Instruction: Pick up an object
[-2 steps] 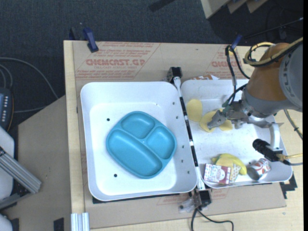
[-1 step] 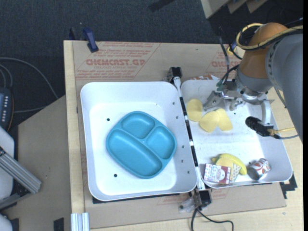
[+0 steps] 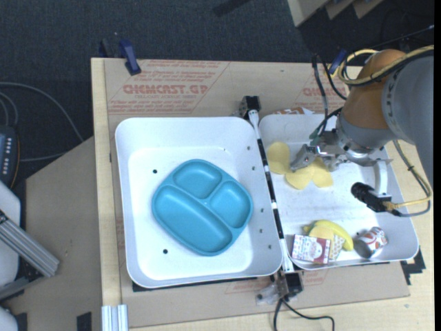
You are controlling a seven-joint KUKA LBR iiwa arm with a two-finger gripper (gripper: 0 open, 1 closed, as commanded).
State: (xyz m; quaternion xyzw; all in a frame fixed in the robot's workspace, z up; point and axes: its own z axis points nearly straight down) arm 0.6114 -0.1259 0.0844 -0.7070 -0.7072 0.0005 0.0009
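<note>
The right bin (image 3: 324,202) holds pale yellow flat pieces (image 3: 279,156), a yellow banana (image 3: 332,232), a small red and white carton (image 3: 311,248) and a small red and silver can (image 3: 372,240). My gripper (image 3: 314,161) is low in the upper part of this bin. It hangs over the yellow pieces with its fingers open, one metal finger (image 3: 300,161) pointing down-left. Nothing shows between the fingers. The banana, carton and can lie near the bin's front edge, well apart from the gripper.
In the left bin (image 3: 131,185) lies a blue divided plate (image 3: 201,205). The grey arm with its orange band (image 3: 372,88) comes in over the right bin's far right corner. A black clamp (image 3: 251,106) sits between the bins at the back.
</note>
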